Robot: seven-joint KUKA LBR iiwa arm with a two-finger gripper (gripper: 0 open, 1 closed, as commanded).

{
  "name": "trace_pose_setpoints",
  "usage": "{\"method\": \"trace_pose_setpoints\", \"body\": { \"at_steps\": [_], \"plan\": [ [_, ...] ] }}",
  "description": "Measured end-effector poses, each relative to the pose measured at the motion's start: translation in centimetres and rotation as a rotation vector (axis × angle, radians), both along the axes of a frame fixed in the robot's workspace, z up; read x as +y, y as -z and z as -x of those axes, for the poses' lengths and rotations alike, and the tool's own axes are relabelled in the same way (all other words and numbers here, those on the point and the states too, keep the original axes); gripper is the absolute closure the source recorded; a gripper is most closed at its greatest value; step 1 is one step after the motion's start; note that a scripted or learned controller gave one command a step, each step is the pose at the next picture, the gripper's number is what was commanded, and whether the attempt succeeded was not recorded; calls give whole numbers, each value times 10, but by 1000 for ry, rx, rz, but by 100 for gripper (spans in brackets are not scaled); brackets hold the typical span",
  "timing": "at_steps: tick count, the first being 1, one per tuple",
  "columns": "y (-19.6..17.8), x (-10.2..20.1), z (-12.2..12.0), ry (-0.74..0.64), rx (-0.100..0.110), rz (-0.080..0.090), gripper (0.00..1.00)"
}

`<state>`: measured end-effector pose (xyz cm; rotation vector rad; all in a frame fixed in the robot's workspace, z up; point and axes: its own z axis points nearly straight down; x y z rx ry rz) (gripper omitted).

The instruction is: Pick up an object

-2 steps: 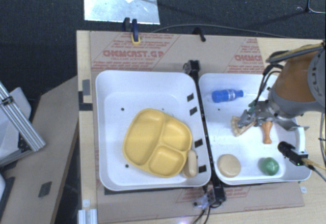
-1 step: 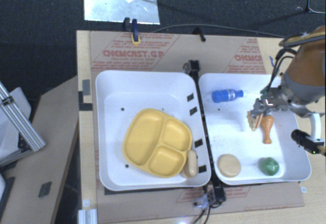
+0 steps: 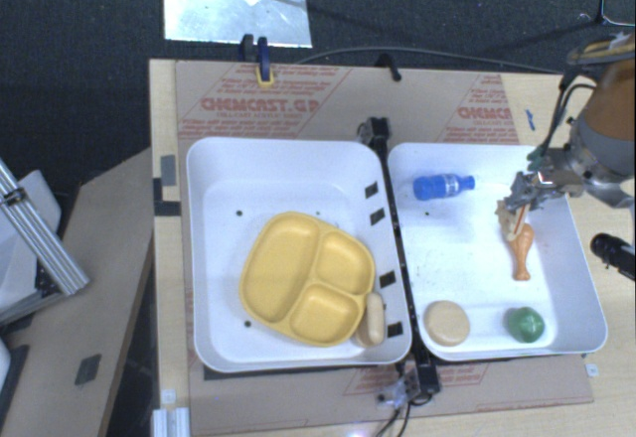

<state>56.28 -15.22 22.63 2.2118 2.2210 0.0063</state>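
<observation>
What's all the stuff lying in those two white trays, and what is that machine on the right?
White bins: 2, white, side by side on the bench.
Divided plate: 1, yellow, three compartments, in the left bin.
Small oval object: 1, beige, left bin, against the plate's lower right edge.
Bottle: 1, blue, lying on its side at the back of the right bin.
Long thin object: 1, orange-brown, right side of the right bin, just below the hand.
Round object: 1, beige, front of the right bin.
Ball-like object: 1, green, front right corner of the right bin.
Robot arm: 1, grey with an orange band, reaching in from the right.
Hand: 1, dark metal, over the right bin's right side.
</observation>
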Motion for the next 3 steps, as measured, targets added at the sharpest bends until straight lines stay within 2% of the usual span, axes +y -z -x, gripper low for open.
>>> {"method": "trace_pose_setpoints", "body": {
  "at_steps": [2,3],
  "plan": [
    [16,107,-26,-6,6,-4,100],
    [10,152,-36,-5,5,-4,100]
  ]
}}
